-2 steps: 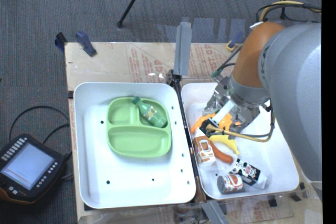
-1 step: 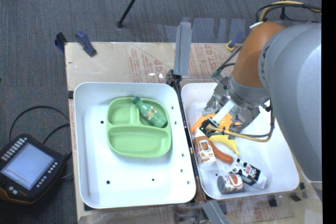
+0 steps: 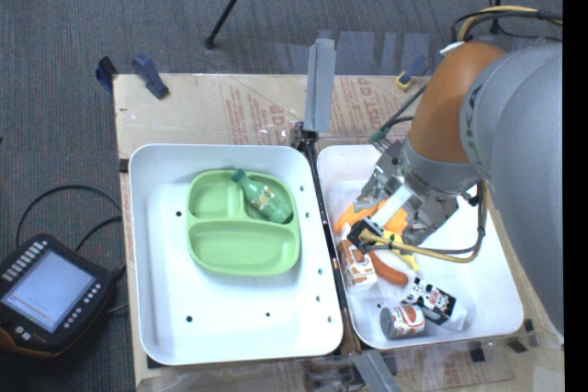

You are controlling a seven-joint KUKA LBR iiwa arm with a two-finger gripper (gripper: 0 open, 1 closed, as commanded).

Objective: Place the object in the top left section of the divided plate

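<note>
Green bottle (image 3: pixel 266 199) near plate (image 3: pixel 241 269) rim

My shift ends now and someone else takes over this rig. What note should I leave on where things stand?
Gripper: low over the right bin, among its clutter; I cannot tell whether it holds anything.
Divided plate: in the left bin. A green bottle lies in its top right section, cap toward the divider.
Right bin: can, black-and-white bottle, small carton.
Done: no placement in the top left section yet.
Left: grasp the object, carry it over, set it there.
</note>
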